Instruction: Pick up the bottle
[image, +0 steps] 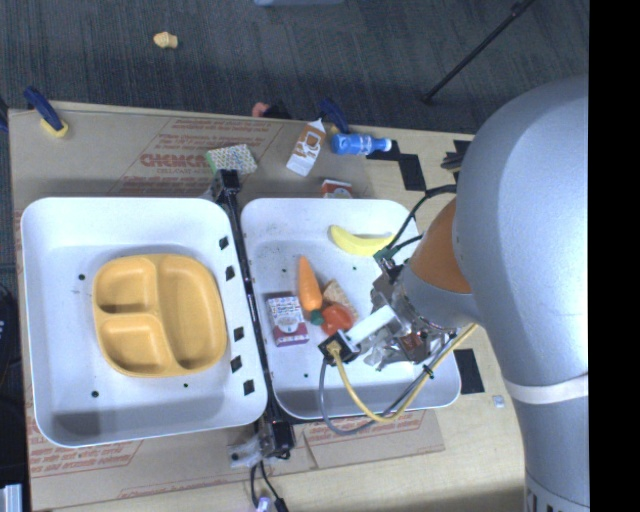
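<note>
Looking for the bottle, we find it lying on its side on the bench outside both bins, at about twelve o'clock from the right bin, just beyond that bin's far rim. It is small, blue-bodied with a paler cap end pointing toward three o'clock. We judge it to be light, stiff plastic, smooth and round, so likely to roll or slip if pinched off-centre; taking it across the middle of the body, jaws square to its long axis, seems the safest hold.

Our gripper sits low inside the right bin, toward that bin's five o'clock corner, well apart from the bottle. Cables and the wrist housing crowd it, and we cannot tell how its jaws stand.

Around the bottle, a small carton lies just beside it at nine o'clock, and a second small packet rests near the bin rim at seven o'clock of the bottle. Either could be nudged during a descent. Inside the right bin we see a banana, a carrot, a red vegetable and a flat red packet. The left bin holds a yellow divided tray. We judge the bin's far rim to be the main obstacle between gripper and bottle.
</note>
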